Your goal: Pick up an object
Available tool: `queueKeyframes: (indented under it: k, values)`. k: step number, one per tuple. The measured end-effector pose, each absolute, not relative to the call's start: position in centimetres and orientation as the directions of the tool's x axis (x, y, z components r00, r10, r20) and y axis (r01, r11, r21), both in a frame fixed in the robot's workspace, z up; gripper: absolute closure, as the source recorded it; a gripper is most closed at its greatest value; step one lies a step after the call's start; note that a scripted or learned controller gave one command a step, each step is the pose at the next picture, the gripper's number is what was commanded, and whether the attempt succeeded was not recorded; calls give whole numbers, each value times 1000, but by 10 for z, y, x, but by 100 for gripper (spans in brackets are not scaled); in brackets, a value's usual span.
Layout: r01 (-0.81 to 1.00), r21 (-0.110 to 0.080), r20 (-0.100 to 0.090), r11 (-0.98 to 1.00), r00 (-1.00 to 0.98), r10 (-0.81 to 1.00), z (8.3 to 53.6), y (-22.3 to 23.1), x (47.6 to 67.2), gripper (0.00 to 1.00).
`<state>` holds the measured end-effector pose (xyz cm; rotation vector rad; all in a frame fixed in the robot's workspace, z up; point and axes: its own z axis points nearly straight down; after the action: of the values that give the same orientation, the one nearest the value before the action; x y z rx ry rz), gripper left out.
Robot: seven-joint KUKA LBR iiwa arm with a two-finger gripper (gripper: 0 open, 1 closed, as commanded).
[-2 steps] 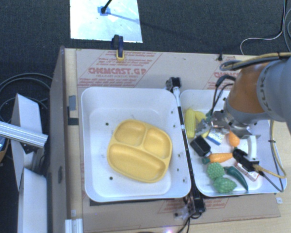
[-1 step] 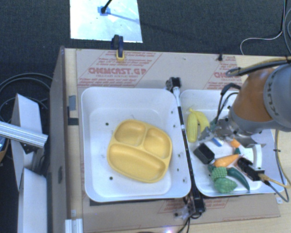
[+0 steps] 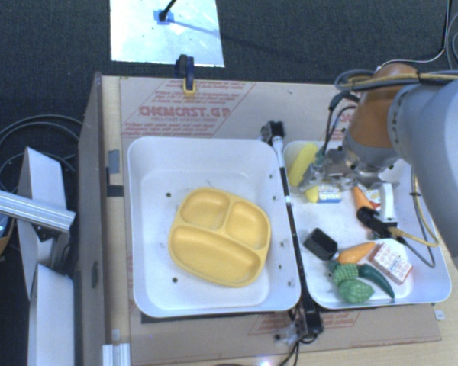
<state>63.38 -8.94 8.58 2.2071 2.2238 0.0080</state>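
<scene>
Two white bins are sitting side by side on the bench, and the gripper (image 3: 330, 175) is hanging low over the far part of the right bin (image 3: 435, 284), with the grey arm (image 3: 435, 128) and its orange band (image 3: 374, 117) reaching in from the right. Whether it is gripping anything cannot be told, since the wrist is covering that spot. A yellow banana-like piece (image 3: 301, 164) is lying just to its left, against the bin's far corner, and a small yellow and blue item (image 3: 324, 195) is lying right below it. Nearer the camera than the gripper, a black block (image 3: 320, 243), an orange carrot (image 3: 357, 252), green toy vegetables (image 3: 356, 284) and a red and white box (image 3: 390, 261) are lying close together. Well to the gripper's left, the left bin (image 3: 149, 204) is holding a yellow divided plate (image 3: 220, 236).
</scene>
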Motion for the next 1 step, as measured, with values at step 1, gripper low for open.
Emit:
queueKeyframes:
  k: [1]
  values:
    - [1000, 4, -1, 6, -6, 1000, 95, -90, 630, 100]
